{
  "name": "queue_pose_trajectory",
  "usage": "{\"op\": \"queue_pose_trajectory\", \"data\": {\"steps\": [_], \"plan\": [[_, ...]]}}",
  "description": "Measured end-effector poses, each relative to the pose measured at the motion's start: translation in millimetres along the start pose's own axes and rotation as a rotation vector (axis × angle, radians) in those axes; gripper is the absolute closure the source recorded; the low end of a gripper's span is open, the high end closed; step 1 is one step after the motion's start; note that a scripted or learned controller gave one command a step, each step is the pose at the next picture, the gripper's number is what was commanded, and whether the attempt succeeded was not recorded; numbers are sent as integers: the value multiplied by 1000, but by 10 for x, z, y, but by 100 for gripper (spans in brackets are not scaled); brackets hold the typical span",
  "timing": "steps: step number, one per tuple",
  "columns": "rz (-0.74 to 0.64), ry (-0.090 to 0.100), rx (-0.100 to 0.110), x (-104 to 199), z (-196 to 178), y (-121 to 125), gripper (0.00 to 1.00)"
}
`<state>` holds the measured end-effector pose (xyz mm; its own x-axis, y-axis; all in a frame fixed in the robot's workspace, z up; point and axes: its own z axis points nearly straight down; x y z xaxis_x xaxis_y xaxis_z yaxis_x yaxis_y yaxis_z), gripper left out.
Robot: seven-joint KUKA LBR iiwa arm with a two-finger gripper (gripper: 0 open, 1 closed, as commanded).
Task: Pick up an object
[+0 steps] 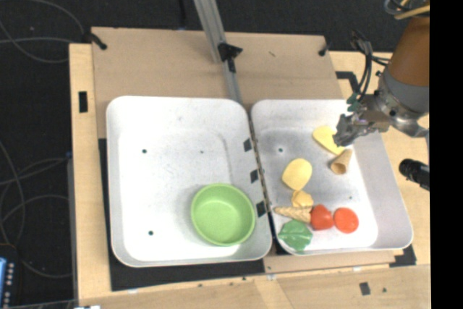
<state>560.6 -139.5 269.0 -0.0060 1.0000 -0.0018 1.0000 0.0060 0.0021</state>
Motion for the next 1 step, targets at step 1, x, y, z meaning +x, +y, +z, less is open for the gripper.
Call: {"op": "queue_pose_trajectory", "data": {"steps": [1], "plan": [[-1, 2, 1, 550, 37, 74, 100]]}}
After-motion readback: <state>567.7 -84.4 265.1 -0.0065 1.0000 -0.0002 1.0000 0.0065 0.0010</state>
